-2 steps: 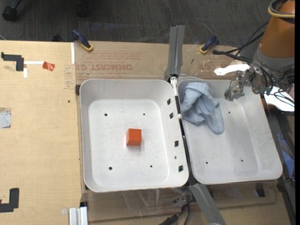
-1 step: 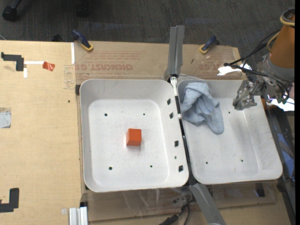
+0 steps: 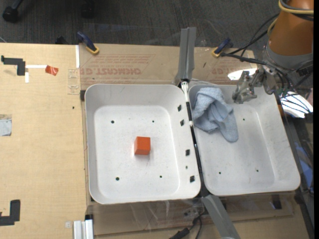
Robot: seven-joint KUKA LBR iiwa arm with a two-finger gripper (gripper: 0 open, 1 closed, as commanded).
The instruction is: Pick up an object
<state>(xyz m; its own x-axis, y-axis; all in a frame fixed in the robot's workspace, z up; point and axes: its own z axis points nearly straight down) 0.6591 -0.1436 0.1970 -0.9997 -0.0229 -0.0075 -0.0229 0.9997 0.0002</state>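
- The two white bins sit side by side on the counter [image 3: 40, 148], touching along a middle seam, so the arm reaching from the right can get into either one.
- The orange block [image 3: 142, 146] sits alone near the middle of the left bin [image 3: 99, 183], well apart from every wall; I judge that open room on all sides makes it the easier pick. It is small and boxy with flat faces, and bright against the white floor.
- The blue-grey cloth [image 3: 215, 114] lies crumpled in the far left corner of the right bin [image 3: 269, 178], bunched against the seam. It looks soft and folded over itself.
- The gripper [image 3: 243, 91] hangs over the right bin's far edge, just beside the cloth and holding nothing. How far its fingers are spread, I cannot tell.
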